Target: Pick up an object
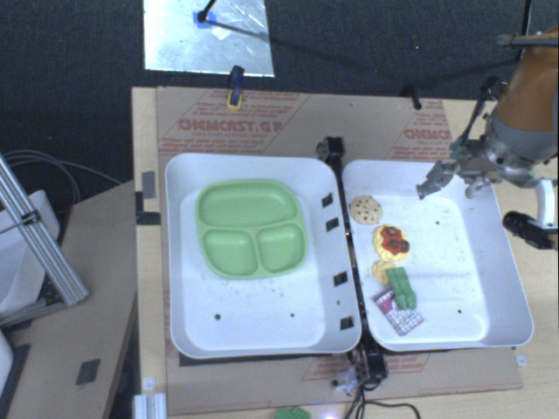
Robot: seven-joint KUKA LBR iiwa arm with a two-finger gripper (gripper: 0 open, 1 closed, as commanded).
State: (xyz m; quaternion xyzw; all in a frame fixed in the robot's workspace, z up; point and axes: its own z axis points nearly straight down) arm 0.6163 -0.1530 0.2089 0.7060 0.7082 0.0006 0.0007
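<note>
The tabletop (105, 234) is a pale brown surface carrying one sheet of brown cardboard (288, 116), printed twice in red with what reads as "CHEMCAST GP", once at upper left and once, slanted, at upper right. On the cardboard sit two shallow white plastic bins, side by side. The left bin (188, 321), in the middle of the frame, holds one light green plastic plate with three compartments (251, 228); all three compartments are bare. The right bin (489, 278) holds four small things in a line down its left side: at the top a round tan cookie with dark chips (366, 208), below it a yellow piece with a red topping (392, 242), then a green ridged piece (402, 287) lying on a further bit of yellow, and lowest a small flat packet with a pink and white pattern (400, 315), whose print is too small to read.

The grey arm with its orange band (533, 94) comes in at the upper right of the frame. Its gripper (454, 180) hangs over the upper right part of the right bin, well apart from the four things, with its two fingers spread apart and nothing between them.

One silvery foil sheet (208, 24) lies at the top of the frame, with a small yellow and blue clamp (235, 88) just below it.
</note>
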